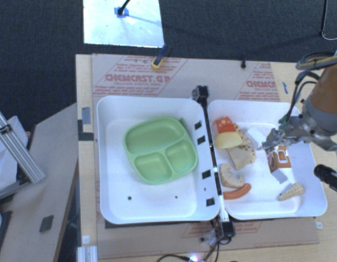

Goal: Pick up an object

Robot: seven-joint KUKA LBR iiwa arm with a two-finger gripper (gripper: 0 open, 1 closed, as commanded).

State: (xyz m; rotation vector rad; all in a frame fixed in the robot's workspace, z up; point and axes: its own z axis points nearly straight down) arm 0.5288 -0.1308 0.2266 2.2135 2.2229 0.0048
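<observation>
- Over the right bin [319, 201], the grey arm [326, 102] reaches in from the right, bent down low.
- Its gripper [273, 139] hangs just above a brown packet [279, 161]; I cannot tell if it is wide or narrow.
- Near the packet lie a cone [291, 191], a sausage [237, 191] and a yellow piece [228, 141].
- Bare white floor shows along the bin's far edge.
- A smooth green tray [159, 149] with three dips sits in the left bin [111, 201].
</observation>
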